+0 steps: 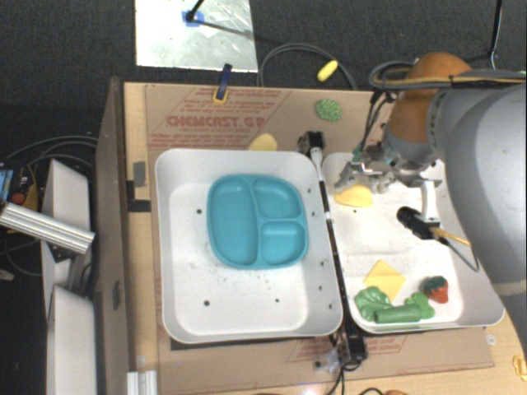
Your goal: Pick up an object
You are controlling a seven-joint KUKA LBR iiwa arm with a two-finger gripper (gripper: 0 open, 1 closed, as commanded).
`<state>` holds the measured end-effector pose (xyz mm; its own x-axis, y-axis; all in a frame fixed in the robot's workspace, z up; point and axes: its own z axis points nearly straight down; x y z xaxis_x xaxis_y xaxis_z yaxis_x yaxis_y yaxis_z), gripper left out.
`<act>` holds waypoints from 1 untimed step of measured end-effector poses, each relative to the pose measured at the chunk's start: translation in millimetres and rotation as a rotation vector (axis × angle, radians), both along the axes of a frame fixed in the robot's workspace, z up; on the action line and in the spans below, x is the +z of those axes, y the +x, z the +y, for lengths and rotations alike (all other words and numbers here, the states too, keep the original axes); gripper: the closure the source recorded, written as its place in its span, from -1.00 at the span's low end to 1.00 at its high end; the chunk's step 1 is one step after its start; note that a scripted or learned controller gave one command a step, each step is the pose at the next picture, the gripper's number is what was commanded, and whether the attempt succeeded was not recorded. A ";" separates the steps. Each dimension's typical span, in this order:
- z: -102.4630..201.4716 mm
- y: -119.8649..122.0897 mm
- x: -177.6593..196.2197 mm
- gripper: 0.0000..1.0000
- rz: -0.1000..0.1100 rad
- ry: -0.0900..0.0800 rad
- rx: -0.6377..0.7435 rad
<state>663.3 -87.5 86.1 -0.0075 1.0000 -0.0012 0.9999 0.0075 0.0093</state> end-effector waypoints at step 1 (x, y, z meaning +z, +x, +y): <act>-5.0 6.5 -0.3 -1.00 0.004 0.000 -0.001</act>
